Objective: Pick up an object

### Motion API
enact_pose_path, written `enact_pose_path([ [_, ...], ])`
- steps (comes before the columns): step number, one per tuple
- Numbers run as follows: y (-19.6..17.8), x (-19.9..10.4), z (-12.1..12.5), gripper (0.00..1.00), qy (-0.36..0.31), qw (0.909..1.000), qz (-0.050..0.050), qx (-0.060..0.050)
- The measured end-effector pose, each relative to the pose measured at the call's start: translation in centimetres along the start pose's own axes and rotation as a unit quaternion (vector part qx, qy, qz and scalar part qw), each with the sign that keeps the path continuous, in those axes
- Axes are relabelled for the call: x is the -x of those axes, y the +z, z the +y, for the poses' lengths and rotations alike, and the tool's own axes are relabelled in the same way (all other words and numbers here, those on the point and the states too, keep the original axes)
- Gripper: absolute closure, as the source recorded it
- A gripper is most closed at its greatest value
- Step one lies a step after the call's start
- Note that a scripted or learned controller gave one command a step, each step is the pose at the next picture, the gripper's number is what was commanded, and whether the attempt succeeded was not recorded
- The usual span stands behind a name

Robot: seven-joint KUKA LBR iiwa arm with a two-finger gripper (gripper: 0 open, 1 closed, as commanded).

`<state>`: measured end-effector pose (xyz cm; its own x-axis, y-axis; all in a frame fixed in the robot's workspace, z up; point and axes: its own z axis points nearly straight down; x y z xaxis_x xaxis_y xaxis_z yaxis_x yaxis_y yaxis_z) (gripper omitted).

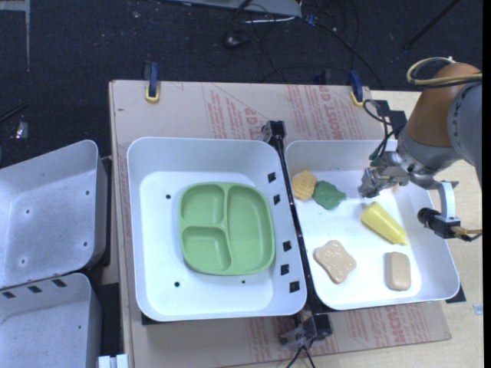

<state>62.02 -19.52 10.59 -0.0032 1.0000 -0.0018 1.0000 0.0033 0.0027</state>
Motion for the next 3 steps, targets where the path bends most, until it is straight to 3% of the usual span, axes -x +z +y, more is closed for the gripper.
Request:
enact_pose_path([
  [2, -12.4, -0.3, 0.0, 1.0, 0.0, 1.0, 0.0, 0.003],
  [3, -10.8, -0.3, 0.0, 1.0, 0.0, 1.0, 0.001, -0.001],
])
